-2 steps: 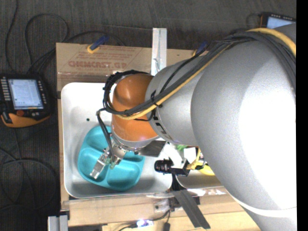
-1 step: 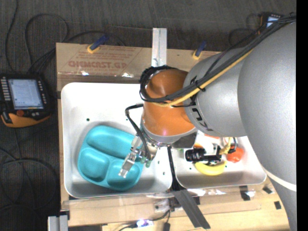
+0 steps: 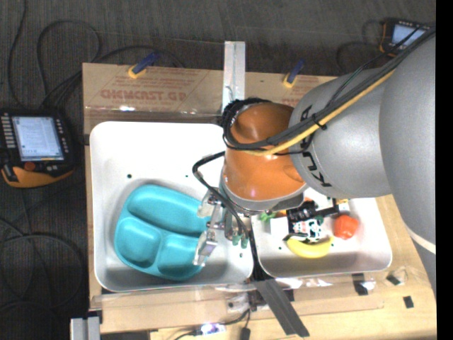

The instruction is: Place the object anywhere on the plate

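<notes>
Two white bins sit side by side: over the left bin's [image 3: 106, 190] right edge, at the teal plate's [image 3: 152, 232] rim, the gripper [image 3: 209, 232] hangs with fingers slightly parted and seemingly empty, so with the banana [image 3: 308, 246] and tomato [image 3: 345, 225] lying in the right bin [image 3: 375, 250], nothing may get placed.

This is a robotics lab, not a home or a shop: a big grey industrial arm with an orange band [image 3: 258, 158] leans over a bare plywood bench [image 3: 163, 94] carrying two shallow white plastic bins [image 3: 106, 190], set side by side. A handheld control pendant with a lit screen [image 3: 35, 147] lies on the dark carpet to the left, black cables [image 3: 64, 44] trail loose across the floor, and spring clamps with blue and yellow grips [image 3: 141, 64] pinch the board's far edge.
</notes>
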Action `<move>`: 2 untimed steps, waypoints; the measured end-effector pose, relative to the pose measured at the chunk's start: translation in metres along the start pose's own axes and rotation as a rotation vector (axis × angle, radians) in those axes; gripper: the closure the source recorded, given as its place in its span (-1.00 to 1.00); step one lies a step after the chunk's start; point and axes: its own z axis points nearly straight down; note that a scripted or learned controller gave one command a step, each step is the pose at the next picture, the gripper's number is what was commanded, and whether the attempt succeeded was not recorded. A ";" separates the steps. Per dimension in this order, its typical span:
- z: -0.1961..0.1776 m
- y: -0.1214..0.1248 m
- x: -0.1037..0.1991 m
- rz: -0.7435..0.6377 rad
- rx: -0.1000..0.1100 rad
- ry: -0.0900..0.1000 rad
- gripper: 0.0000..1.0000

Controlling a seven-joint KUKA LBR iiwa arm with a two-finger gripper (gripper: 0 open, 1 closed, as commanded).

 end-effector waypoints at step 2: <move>-0.011 0.084 -0.022 -0.121 0.000 -0.004 -1.00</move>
